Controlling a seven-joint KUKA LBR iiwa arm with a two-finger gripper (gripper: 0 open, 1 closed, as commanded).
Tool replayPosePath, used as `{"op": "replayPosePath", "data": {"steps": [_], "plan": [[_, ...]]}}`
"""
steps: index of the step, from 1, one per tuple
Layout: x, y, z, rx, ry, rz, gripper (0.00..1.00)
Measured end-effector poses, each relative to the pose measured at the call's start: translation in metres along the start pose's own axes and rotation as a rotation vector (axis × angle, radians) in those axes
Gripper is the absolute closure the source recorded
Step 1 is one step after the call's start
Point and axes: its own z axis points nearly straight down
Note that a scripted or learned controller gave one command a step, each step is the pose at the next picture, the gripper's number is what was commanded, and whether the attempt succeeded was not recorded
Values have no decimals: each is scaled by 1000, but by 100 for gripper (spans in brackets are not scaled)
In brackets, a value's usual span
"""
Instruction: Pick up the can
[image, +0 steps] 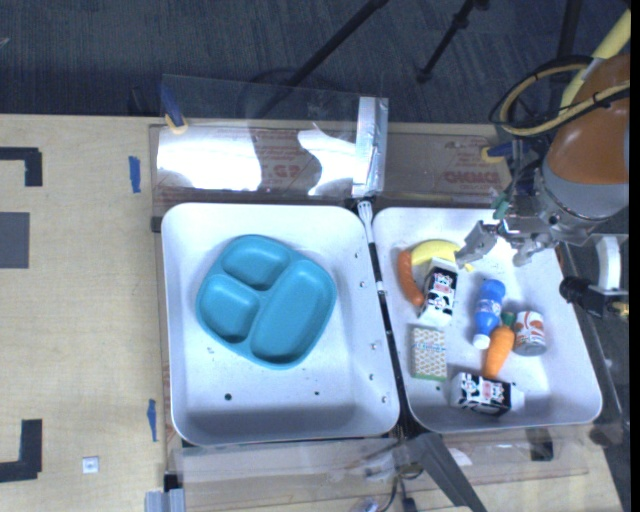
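Note:
The can is small, white and red, and rests near the right wall of the right bin, touching an orange carrot. My gripper hovers over the back of that bin, up and to the left of the can and well apart from it. Its fingers are spread open with nothing between them. The arm's orange band shows at the upper right.
The right bin also holds a banana, an orange vegetable, two cow-print cartons, a blue bottle and a patterned box. A blue divided plate lies in the left bin.

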Motion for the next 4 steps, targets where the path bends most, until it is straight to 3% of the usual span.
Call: {"op": "replayPosePath", "data": {"steps": [1,2,3,4], "plan": [[-14,-6,21,0,0,-221,0],[37,-58,-101,-5,-3,-257,0],[114,-23,-164,-5,-3,-299,0],[115,-21,-175,-10,-5,-302,100]]}}
